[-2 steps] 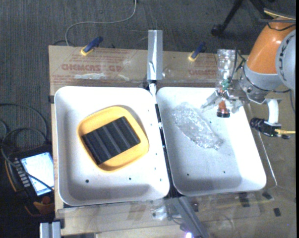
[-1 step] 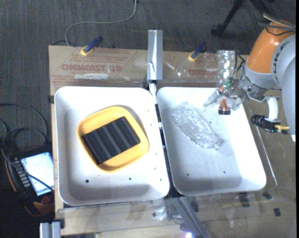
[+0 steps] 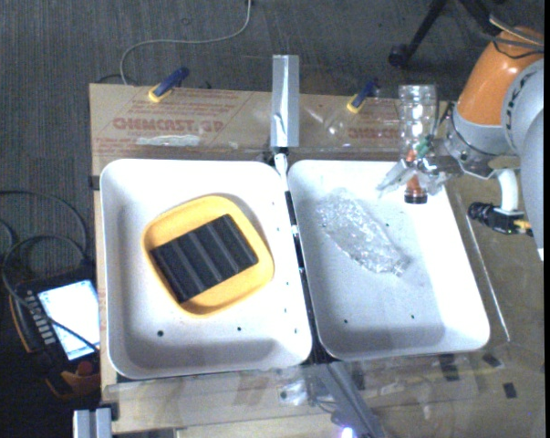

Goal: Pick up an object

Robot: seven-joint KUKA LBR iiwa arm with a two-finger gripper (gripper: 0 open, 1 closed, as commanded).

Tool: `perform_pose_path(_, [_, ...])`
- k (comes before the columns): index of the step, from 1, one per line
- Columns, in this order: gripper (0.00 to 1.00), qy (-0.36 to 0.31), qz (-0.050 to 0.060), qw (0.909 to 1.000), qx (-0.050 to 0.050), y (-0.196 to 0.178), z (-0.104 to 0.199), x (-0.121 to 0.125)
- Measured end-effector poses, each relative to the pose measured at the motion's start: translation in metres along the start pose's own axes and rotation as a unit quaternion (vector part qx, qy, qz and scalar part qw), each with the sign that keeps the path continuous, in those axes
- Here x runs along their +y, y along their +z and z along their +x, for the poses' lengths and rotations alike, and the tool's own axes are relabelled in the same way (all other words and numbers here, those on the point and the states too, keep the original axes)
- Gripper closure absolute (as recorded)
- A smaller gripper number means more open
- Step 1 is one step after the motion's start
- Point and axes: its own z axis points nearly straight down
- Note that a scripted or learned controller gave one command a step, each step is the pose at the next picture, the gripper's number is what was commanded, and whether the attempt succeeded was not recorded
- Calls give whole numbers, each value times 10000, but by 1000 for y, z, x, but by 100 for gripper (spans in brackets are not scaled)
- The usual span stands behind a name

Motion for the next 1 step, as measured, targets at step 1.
perform_pose_path(1, [0, -906, -12, 9959, -7, -5, -2, 0])
